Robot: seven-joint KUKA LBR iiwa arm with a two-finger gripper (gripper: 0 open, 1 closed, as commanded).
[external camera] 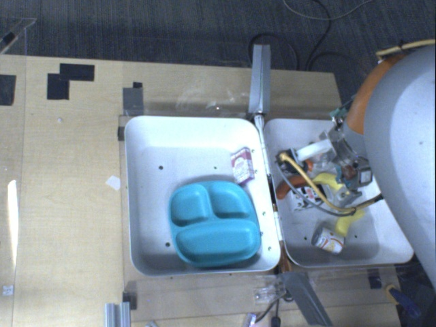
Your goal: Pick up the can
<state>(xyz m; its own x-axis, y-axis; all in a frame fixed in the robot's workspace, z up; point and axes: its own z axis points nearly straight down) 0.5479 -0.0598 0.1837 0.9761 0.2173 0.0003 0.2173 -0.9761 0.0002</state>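
Observation:
The can (328, 240) is small and silvery with a pale label. It lies on its side near the front wall of the right bin (381, 251). My gripper (332, 177) hangs over the middle of that bin, behind the can and a short way apart from it, among a clutter of small things. The grey arm with its orange band (360, 107) comes in from the right and hides the bin's right side.
A yellow-green item (347, 222) lies just behind the can. The left bin (146, 155) holds a blue divided plate (214, 222) and a small red-and-white packet (242, 165) against its right wall. A metal post (260, 80) stands behind the bins' shared wall.

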